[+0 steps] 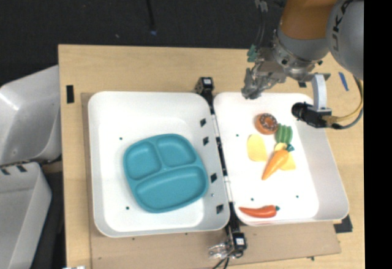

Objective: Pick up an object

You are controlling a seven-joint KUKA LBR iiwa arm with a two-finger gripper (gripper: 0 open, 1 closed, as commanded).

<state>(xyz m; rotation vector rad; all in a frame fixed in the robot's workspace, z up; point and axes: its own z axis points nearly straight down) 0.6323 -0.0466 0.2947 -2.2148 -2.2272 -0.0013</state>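
The tool (252, 91) hangs at the far edge of the right bin (306, 200), just above its upper left corner, below the arm's grey wrist and orange band (309, 16); nothing is visible between its tips, and whether they are spread or closed cannot be told from this slanted view. By the look of it, this is the approach step: no object has been grasped, and all of the toys lie on the bin floor, nearer the camera than the tool. The closest candidate is a small round brown piece (266, 122) with a reddish rim, like a toy biscuit or doughnut. Just beyond it lie a green ridged vegetable (283, 134), a pale yellow rounded lump (256, 147) and an orange carrot (275, 163) shaped as a smooth cone, the carrot resting against a yellow piece beneath it. Well apart, against the near wall, lies a red chilli pepper (258, 211), slim and curved with a green stem. All appear to be smooth moulded plastic. The next move likely calls for travelling nearer over one toy, then descending squarely so the tips straddle it. In the left bin (104, 212) sits a teal divided plate (164, 171) with three compartments, glossy and rounded. Both bins are shallow white plastic on a pale wooden counter (153, 56)
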